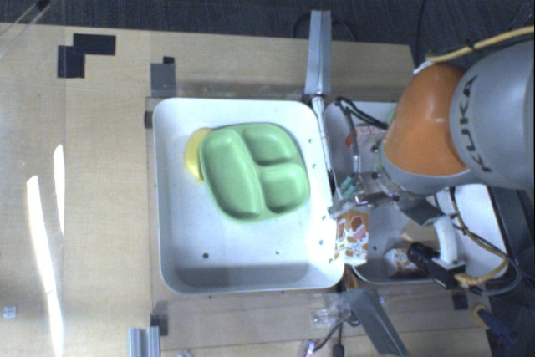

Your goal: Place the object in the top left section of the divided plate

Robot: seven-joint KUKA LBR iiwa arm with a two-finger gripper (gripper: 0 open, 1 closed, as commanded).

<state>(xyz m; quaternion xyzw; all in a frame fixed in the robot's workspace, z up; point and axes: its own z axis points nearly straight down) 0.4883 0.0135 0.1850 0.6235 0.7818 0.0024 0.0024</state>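
One carton (354, 236) is seen at the plate's (253, 170) 4 o'clock, on the bin (238, 272) rim. Gripper state cannot be told; arm (456, 125) hides it. Risk: carton could be snagged on the rim or dropped short.

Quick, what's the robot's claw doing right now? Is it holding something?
Gripper: it sits over the right bin, just above a small printed packet. Whether it is open, closed or holding the packet cannot be told from this view.
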